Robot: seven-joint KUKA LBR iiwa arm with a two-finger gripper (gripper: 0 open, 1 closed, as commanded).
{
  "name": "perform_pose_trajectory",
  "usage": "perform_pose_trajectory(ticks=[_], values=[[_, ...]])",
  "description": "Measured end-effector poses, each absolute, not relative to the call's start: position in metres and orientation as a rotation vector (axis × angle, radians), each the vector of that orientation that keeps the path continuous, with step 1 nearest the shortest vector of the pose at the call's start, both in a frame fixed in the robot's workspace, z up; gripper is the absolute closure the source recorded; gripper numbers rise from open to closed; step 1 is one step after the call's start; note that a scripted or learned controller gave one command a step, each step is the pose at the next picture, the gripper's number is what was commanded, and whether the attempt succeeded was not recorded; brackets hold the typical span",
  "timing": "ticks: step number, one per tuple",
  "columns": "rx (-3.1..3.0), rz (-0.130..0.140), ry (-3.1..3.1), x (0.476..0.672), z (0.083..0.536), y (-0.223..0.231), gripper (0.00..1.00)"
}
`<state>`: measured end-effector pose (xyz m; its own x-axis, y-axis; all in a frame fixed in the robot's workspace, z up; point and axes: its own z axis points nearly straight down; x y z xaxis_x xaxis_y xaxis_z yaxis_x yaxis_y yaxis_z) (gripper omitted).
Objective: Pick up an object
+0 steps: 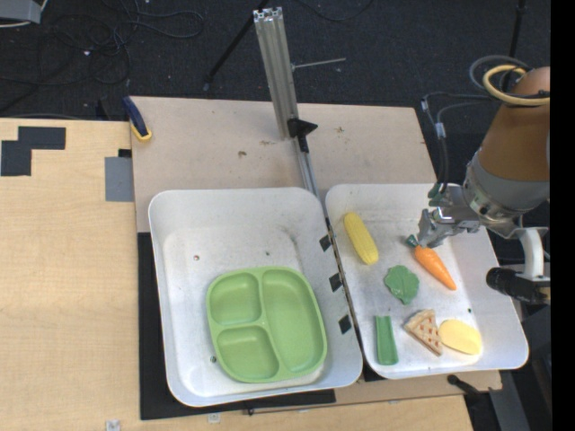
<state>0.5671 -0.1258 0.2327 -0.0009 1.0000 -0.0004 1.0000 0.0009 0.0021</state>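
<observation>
The right bin (pixel 503 353) holds a yellow corn cob (pixel 360 237), an orange carrot (pixel 435 267), a green broccoli piece (pixel 402 283), a green stick (pixel 385 340), a pizza-like wedge (pixel 424 330) and a yellow lemon-like piece (pixel 460 337). My gripper (pixel 433 232) hangs low over the right bin, just above the carrot's upper-left end. Nothing shows between its fingers.
The left bin (pixel 180 232) holds a light green divided tray (pixel 266 323). An upright metal post (pixel 278 70) stands behind the bins. A blue-and-yellow tool (pixel 137 119) lies at the bench's back left. The arm's grey body (pixel 508 169) overhangs the right bin's far right corner.
</observation>
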Motion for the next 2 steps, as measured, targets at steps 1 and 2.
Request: perform_pose_trajectory(ticks=[1, 2], values=[[2.220, -0.002, 2.230, 0.560, 0.221, -0.077, 1.00], [2.221, -0.004, 2.230, 0.543, 0.222, -0.030, 1.00]])
